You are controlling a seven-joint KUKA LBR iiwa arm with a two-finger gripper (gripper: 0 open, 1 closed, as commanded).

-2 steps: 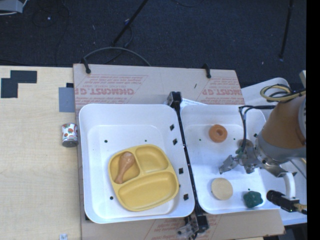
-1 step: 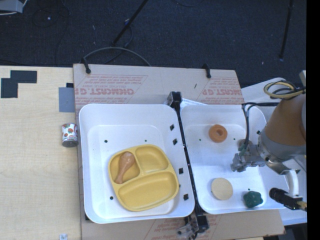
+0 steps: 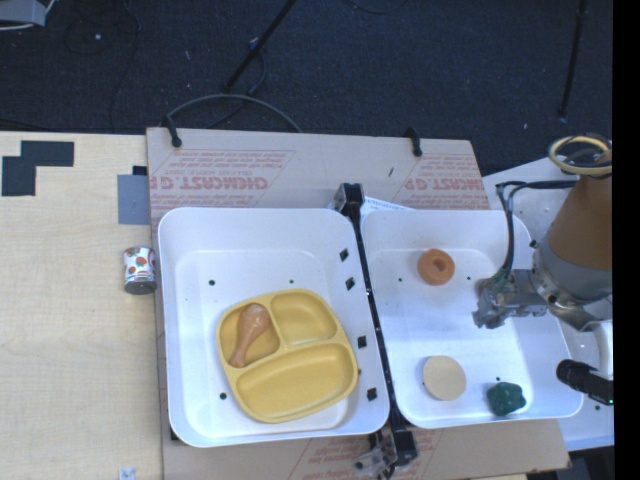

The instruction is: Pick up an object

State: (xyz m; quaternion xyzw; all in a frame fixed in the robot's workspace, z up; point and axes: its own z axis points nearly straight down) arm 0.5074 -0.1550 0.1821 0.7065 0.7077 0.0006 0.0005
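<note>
The right white bin (image 3: 430, 220) holds an orange ring-shaped toy (image 3: 436, 266) near its back, a tan round disc (image 3: 443, 377) near its front and a small dark green lump (image 3: 506, 398) in the front right corner. My gripper (image 3: 488, 306) hangs low over the right side of this bin, right of the orange ring and above the green lump, apart from all three. Nothing shows in its grasp. The arm's orange band (image 3: 585, 223) rises behind it at the right edge.
The left bin (image 3: 200, 230) carries a yellow divided plate (image 3: 290, 396) with a toy drumstick (image 3: 248, 333) in its left compartment. A small patterned can (image 3: 139, 269) stands on the bench left of that bin. A black divider (image 3: 362, 298) separates the bins.
</note>
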